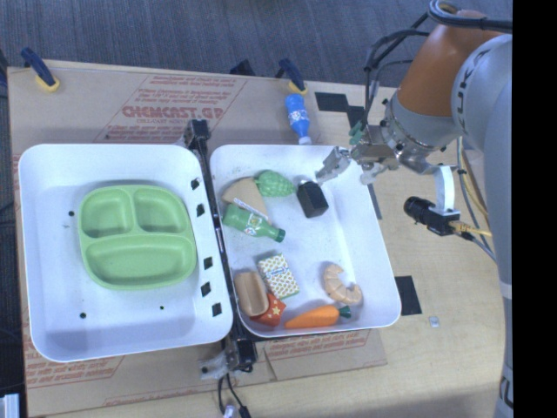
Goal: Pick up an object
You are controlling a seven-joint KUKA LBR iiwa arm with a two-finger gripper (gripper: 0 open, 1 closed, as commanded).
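At two o'clock over the right bin [374, 233], the gripper [348, 165] hangs with fingers spread, nothing between them. Just beside it at eight o'clock lies a black block [312, 198]. A green bottle [252, 223] lies at nine o'clock in this bin, a carrot [313, 318] at six. The left bin [35, 233] holds a green tray [137, 236].

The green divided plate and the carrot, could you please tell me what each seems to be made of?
The green divided plate looks like moulded plastic with a matte finish: one even pale colour, soft rounded ridges between compartments, only faint shine. The carrot is probably a plastic toy: smooth, uniformly orange skin with a slight gloss, though the view leaves it uncertain.
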